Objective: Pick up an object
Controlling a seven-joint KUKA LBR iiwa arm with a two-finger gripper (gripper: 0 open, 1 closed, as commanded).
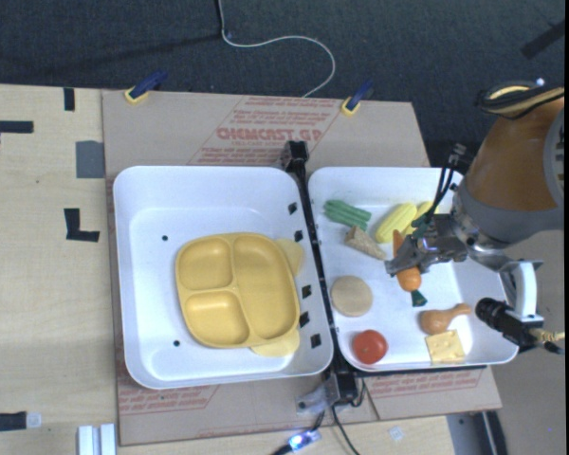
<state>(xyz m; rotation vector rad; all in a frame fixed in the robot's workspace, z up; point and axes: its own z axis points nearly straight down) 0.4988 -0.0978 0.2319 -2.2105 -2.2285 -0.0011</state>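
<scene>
Gripper [415, 259] low in right bin [474, 354]; jaws pinching toy carrot [411, 279]; corn cob [395, 220] just above.

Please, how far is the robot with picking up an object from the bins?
Done: the arm has reached into the right bin, and the gripper sits low over the orange carrot.
In hand: nothing I can confirm; whether the jaws hold the carrot cannot be told.
Left: a clear grasp and lift. The tomato, corn and yellow tray lie untouched.
</scene>
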